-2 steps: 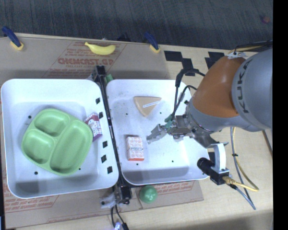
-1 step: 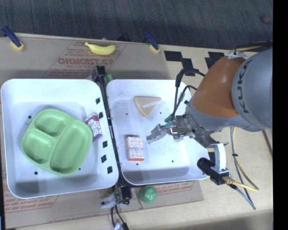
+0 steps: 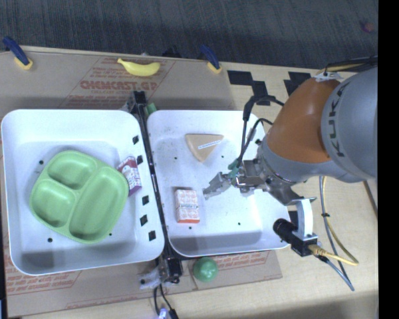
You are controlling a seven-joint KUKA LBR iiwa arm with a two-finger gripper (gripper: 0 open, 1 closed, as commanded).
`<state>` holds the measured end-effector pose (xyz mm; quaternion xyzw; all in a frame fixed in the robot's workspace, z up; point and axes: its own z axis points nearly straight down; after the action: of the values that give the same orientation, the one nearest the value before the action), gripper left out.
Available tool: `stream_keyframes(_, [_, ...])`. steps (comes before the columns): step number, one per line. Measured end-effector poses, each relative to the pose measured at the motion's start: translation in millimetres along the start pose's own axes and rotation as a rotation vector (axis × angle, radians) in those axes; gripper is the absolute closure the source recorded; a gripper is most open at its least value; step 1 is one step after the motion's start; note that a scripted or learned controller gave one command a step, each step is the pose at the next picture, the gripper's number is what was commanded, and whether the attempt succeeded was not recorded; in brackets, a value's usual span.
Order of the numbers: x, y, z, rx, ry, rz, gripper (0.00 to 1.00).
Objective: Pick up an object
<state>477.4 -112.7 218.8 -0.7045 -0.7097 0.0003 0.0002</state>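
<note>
Green ball [image 3: 204, 269] sits on cardboard [image 3: 100, 85] over dark carpet [image 3: 186, 12].

The grey arm [image 3: 332, 131] reaches in from the right, its end effector [image 3: 213, 186] angled leftward, fingers slightly parted.

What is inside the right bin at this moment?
The right bin holds a tan wedge near its far side and a small orange-and-white box near its front. The gripper hangs over its floor. The arm covers the bin's right part.
</note>
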Motion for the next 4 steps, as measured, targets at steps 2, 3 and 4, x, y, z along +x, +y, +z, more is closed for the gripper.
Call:
stream_keyframes(2, [0,0,0,0.0,0.0,0.0,0.0])
stream_keyframes(3, [0,0,0,0.0,0.0,0.0,0.0])
stream_keyframes(4, [-2,63,124,-0.007,0.0,0.002,0.0])
